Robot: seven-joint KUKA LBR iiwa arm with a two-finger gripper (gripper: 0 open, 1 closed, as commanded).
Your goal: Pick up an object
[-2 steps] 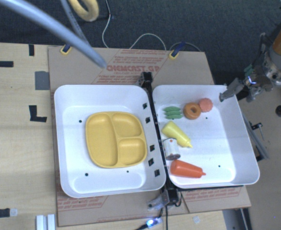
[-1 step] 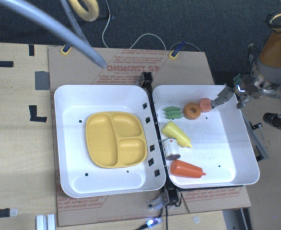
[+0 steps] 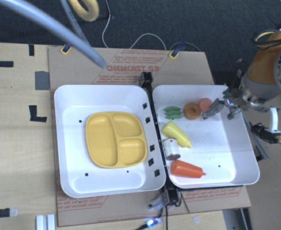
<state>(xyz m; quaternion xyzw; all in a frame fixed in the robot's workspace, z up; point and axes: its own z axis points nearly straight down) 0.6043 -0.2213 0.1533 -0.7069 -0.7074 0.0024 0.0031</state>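
From the camera above the bench, here's the picture: two shallow white bins side by side, the left bin point(image 3: 66, 128) and the right bin point(image 3: 236, 147), split by a black divider strip running down the middle.

In the left bin sits a yellow compartment plate point(image 3: 115, 139), three sections, lying flat near the bin's centre.

Over to the right bin, where the pickable pieces are. Up near the far wall there's a small green toy point(image 3: 172, 112), and just beside it, to its right, an orange ring-shaped piece point(image 3: 192, 110) (looks like a toy doughnut). Touching or nearly touching that one is a pinkish round piece point(image 3: 205, 103). Further toward the near side, a yellow toy point(image 3: 177, 134) lies tilted close to the divider, with a small silver-and-white can point(image 3: 171, 148) just below it, and an orange carrot-shaped toy point(image 3: 187, 169) lying on its side nearest the front wall.

And the arm point(image 3: 264, 71), coming in from the right, grey with the orange band, hangs over the right bin's far right corner. The gripper point(image 3: 221, 107) reaches leftward, its tip just beside the pinkish piece. Nothing can be seen between its fingers, and whether they are spread or pressed together, I cannot tell at this angle.
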